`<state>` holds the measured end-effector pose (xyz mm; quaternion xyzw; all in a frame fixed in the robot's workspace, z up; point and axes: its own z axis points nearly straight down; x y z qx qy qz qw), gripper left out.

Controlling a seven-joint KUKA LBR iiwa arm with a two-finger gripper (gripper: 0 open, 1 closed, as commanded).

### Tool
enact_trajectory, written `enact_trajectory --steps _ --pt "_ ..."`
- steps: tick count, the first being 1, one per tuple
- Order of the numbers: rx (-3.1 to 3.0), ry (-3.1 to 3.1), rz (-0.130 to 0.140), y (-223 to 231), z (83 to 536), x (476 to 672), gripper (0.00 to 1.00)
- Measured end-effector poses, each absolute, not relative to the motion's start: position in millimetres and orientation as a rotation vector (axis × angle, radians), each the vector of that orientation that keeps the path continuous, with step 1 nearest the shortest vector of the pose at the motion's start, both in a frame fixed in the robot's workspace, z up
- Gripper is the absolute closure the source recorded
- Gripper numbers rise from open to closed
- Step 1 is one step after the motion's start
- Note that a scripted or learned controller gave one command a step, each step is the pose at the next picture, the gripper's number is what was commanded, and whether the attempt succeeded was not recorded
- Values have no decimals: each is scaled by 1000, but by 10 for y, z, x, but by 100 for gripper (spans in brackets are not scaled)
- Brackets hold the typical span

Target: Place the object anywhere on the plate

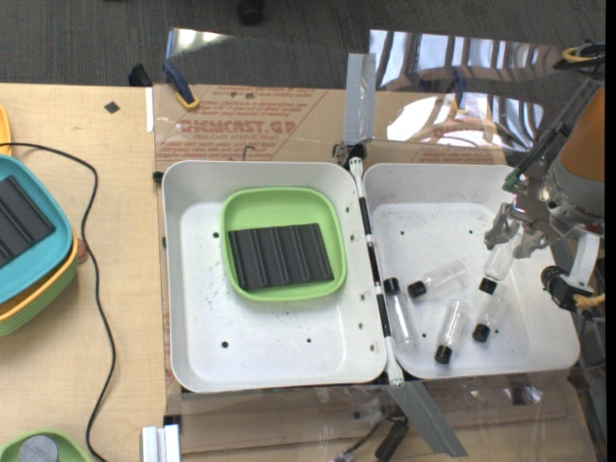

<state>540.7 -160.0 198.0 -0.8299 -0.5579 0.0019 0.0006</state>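
Note:
The green plate lies in the left bin and carries a dark ridged insert. Several clear vials with black caps lie in the right bin. One vial is near the middle, another vial is toward the front, and a third vial stands just under the gripper. The gripper hangs over the right bin's right side, directly above the upper end of that third vial. Whether it touches that vial I cannot make out.
A blue and yellow stack of dishes sits on the wooden bench at far left, with a black cable running past it. The two bins meet at a raised middle rim. Cardboard lies behind them.

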Motion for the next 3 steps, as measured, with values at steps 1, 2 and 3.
enact_trajectory --steps 1,2,3 --pt "-2606 -1752 6 -1600 1981 5408 0" --pt "-2743 -1531 6 -1946 2276 5644 0" --pt "-2952 -1074 8 -2149 3172 5541 0"
